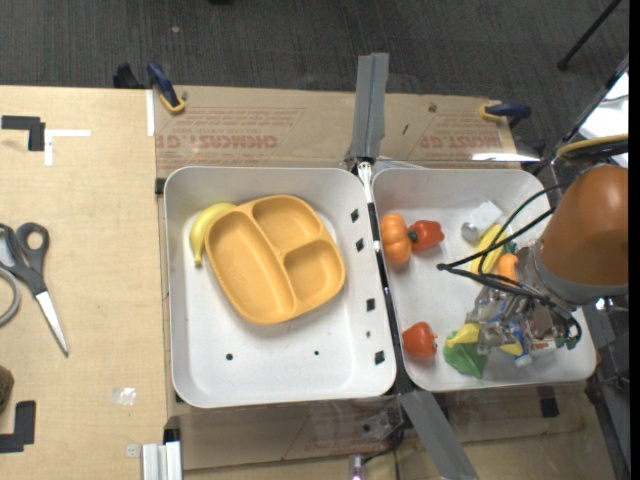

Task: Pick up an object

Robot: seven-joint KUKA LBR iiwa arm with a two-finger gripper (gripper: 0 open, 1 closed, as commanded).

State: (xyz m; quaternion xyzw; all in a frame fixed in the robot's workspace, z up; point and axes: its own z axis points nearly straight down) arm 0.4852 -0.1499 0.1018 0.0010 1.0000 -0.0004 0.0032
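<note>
Far left on the light wooden counter (90,268) lie grey-handled metal scissors (38,278), blades pointing down-right, well apart from the bins.

Next, the left shallow white bin (200,368) holds an orange plastic plate w/ 3 compartments (272,256), lying tilted in the bin's upper half. A yellow banana toy (205,226) curves along the plate's upper-left rim, touching it.

A grey metal divider strip (368,108) runs above the seam btwn the 2 bins; brown printed cardboard (250,128) lies behind them, held by blue clamps (165,86).

The right shallow white bin (440,378) has, at its left side, a small orange pumpkin toy (396,238) w/ a red pepper toy (426,233) just beside it on the right. Lower left sits a red tomato-like toy (419,339). A small white-grey item (480,218) lies near the bin's top.

Further right, the claw (510,328) is down at the bin's lower right, amid wiring, over a green leafy toy (465,353) and yellow-orange pieces (497,251). Can't tell whether the claw is apart or together, nor whether anything is in it. The arm's orange band (596,228) sits above, at the right edge.
</note>
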